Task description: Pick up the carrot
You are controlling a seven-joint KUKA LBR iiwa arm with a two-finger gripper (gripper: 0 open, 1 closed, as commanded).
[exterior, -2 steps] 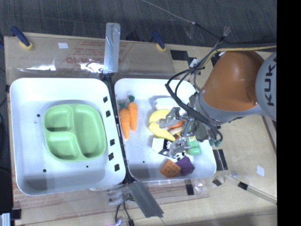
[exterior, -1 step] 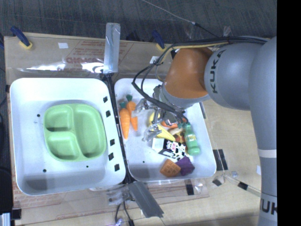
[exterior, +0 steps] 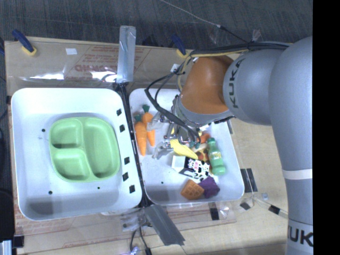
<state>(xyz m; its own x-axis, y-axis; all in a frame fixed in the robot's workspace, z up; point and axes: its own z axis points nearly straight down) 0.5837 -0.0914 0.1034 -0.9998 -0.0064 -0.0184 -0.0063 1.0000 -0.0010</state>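
Observation:
Two orange carrots lie side by side along the left wall of the right bin. The longer carrot has a green top at its far end, and the shorter carrot lies just right of it. My gripper hangs low over the bin's middle, directly right of the carrots and close to them. Nothing orange shows in its metal tip. The orange wrist band and the grey arm cover the bin's far right part.
A yellow piece, a green bottle, a black-and-white block, a purple toy and a brown waffle-like piece crowd the right bin's right half. A green divided plate sits in the left bin.

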